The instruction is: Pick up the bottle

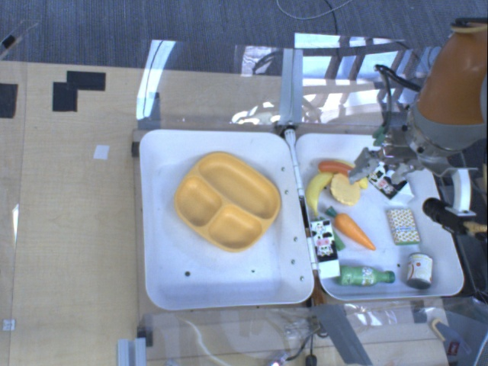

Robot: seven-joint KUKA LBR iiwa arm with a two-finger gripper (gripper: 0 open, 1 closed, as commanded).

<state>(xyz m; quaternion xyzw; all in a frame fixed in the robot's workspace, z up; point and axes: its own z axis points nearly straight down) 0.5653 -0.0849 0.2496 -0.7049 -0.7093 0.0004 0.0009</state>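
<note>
Camera view, looking down at a slant on a pale worktop (76, 204) w/ two shallow white bins side by side. Task status: not started as far as can be judged. Green bottle (367, 276) lies on its side in the right bin (450, 280), near that bin's front edge, untouched.

Gripper (381, 166) hovers over the back half of the right bin, well apart from the bottle, w/ a carrot and other items between them. Fingers are dark and blur into a small black-and-white packet (386, 181) beneath; can't tell how far apart they are, and nothing is visibly held between them. Left to do, by my reading: move toward the bin's front edge, come down over the bottle, close on it, lift.

Counts, placed relative to the bottle:
- 1 green bottle.
- 1 carrot (354, 232), just behind it.
- 1 cow-print carton (324, 242), behind and to the left, against the divider btwn bins.
- 1 small can (418, 269), just to the right.
- 1 cracker-like block (402, 226), behind and right.
- 1 banana (316, 191), farther back, left.
- 1 pale yellow round piece (345, 193), farther back.
- 1 orange-red sausage-like item (335, 167), farthest back.
- 1 yellow divided plate (226, 200), 3 compartments, in the left bin (164, 280), well to the left.
- 2 bins, 1 arm (454, 82) w/ orange band.
</note>
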